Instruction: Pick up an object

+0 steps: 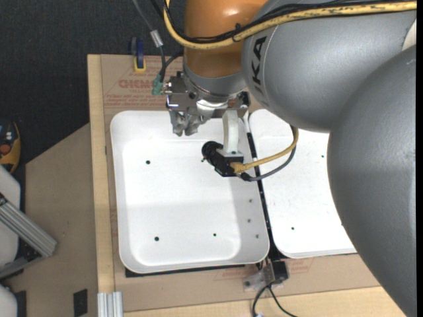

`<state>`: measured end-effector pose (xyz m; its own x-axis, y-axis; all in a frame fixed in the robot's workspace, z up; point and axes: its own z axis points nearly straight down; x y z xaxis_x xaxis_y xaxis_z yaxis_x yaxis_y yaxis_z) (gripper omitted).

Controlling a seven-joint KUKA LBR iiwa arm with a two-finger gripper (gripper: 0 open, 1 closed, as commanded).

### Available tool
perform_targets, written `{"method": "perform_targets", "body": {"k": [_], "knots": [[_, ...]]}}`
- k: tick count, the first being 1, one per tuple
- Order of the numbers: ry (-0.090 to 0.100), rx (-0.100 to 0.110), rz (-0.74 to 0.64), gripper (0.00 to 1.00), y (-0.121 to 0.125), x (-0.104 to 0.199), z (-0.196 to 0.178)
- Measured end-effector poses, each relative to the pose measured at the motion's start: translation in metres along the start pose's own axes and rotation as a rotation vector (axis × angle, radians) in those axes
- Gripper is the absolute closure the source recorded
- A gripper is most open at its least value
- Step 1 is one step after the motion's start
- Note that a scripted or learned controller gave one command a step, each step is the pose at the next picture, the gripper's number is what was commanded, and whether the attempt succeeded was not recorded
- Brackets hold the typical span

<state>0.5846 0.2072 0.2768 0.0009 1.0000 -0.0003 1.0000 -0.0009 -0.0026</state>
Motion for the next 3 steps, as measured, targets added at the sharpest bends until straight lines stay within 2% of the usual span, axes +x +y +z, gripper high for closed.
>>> {"method": "perform_targets", "body": {"k": [1,2,3], "knots": [[0.001,0.0,-0.001,1.0,-0.021,-0.001,-0.016],[0.002,-0.009,0.001,1.0,-0.032,-0.028,-0.063],[0.0,0.002,-0.005,1.0,0.021,0.02,0.021]]}}
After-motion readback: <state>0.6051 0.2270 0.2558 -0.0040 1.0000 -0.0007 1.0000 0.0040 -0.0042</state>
